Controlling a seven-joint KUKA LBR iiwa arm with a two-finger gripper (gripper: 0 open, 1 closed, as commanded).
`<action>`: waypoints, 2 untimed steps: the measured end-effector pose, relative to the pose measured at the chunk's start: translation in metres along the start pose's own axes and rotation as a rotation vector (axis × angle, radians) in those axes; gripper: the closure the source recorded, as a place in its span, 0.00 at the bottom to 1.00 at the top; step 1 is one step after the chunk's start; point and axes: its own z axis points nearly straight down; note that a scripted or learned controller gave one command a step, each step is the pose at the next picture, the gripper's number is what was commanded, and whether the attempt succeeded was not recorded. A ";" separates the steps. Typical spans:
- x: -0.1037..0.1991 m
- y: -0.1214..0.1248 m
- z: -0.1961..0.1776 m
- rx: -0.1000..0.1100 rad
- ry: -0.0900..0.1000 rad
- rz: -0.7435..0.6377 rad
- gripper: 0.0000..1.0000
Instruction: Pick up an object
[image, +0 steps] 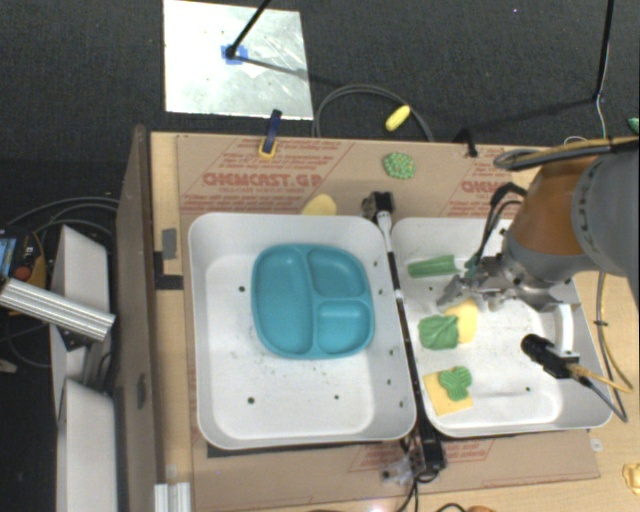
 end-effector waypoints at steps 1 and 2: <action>-0.005 0.001 -0.017 -0.009 -0.005 0.006 1.00; -0.005 0.001 -0.017 -0.009 -0.005 0.006 0.00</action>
